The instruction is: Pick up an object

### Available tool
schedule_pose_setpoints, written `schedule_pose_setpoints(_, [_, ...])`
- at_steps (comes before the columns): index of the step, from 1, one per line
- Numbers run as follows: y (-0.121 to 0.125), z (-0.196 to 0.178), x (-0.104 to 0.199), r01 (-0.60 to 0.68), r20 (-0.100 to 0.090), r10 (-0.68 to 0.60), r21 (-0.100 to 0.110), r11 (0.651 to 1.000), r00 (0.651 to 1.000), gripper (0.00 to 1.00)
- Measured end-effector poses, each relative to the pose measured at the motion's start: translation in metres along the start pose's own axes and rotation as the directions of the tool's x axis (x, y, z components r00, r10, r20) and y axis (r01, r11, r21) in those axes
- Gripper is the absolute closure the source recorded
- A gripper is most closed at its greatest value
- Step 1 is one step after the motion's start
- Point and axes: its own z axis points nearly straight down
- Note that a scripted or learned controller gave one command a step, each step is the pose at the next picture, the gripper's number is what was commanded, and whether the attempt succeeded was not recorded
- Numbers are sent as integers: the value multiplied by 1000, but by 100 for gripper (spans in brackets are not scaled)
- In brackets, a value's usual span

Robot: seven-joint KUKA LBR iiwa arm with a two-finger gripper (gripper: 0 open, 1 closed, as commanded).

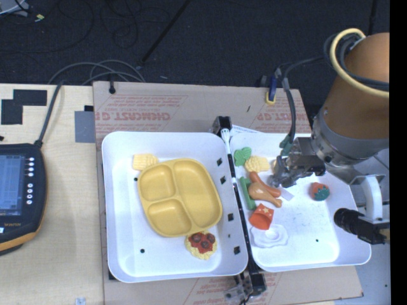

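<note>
Brown cardboard [165,110] underlies two white bins [121,234] amid dark cable-strewn floor [159,24].

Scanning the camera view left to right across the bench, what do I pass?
Handheld pendant → yellow waffle toy → yellow divided plate → small pizza toy → orange drumstick toy → gripper → red-and-teal toy.
</note>
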Motion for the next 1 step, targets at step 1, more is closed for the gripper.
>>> schedule_pose_setpoints(1, [1, -31, 40, -8, 3, 8, 11, 1000, 1000, 100])
